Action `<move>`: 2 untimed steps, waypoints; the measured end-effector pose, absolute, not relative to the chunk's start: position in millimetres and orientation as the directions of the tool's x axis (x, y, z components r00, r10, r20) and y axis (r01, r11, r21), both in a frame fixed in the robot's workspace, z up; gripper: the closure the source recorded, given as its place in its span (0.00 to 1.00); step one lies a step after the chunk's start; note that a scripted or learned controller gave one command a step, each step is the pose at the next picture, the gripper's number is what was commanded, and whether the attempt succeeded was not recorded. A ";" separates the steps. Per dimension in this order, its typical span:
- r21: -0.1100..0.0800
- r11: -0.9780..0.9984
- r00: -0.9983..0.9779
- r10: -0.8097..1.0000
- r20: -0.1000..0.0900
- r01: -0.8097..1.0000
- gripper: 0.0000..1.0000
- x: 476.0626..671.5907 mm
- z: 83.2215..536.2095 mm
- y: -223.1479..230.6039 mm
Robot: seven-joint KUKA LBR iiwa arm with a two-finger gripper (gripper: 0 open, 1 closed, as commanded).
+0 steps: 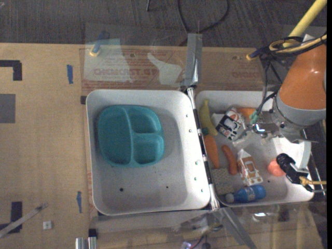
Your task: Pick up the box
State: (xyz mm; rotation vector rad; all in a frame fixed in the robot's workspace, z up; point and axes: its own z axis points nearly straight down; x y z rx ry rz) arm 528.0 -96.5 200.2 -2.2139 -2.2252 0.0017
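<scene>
Two bins on my counter (46,139); end effector (258,127) over right bin (295,191), beside the box (231,123). Grip state: I cannot tell.

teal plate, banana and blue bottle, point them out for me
teal plate (130,135), camera view, centre divider
banana (208,118), camera view, mid-length of its curve
blue bottle (248,194), camera view, middle of its body

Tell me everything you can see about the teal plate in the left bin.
The teal plate is a rounded, smooth tray that looks like plastic, divided by raised ridges into three compartments: one long one on the left, two smaller ones on the right. It lies flat, face up, on the floor of the left bin, in its upper part. Nothing lies in it, and nothing else touches it.
</scene>
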 end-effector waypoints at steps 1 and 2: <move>0.002 0.097 -0.097 0.995 -0.001 0.995 0.00 614.5 184.9 -49.2; 0.003 0.015 -0.015 1.000 -0.001 1.000 0.00 594.3 98.9 -109.4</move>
